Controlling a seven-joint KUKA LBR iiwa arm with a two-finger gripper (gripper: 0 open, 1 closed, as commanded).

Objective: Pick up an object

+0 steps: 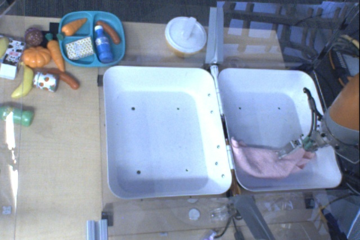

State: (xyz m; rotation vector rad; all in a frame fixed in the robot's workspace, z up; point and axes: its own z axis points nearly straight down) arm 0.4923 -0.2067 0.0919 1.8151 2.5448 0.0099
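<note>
No legible writing is seen. A crumpled pink cloth (264, 161) is lain at the lower right, in the right bin (264, 87); it is touched by the gripper (297, 147), whose state cannot be told.

1. The cloth (264, 162) is pale pink, soft and crumpled, not folded at all.
2. It's lying flat-ish in the right bin (264, 93), along the near wall, bunched into a long lump.
3. Its left end sits against the bin's left wall; its right end reaches toward the near right corner.
</note>
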